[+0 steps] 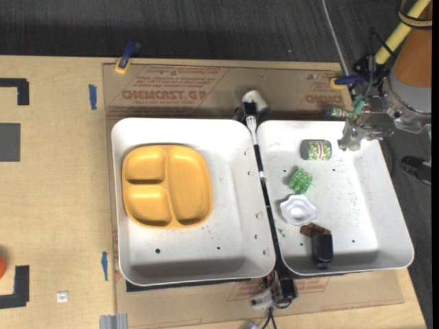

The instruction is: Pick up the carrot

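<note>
Gripper [348,137] hung over the far edge of the right bin [384,204], just beside a green-and-white can [316,149], and honestly I couldn't tell if it was apart or closed. Couldn't say which thing was the carrot either. That bin had a green lump [300,180], a white piece [297,209] and a dark block [322,247], while the left bin [226,149] held a yellow divided tray [167,184].

Tan bench [55,204] with black tape marks, brown cardboard sheet [171,88] on it — two white bins side by side, left bin [185,256], right bin [370,211]
</note>
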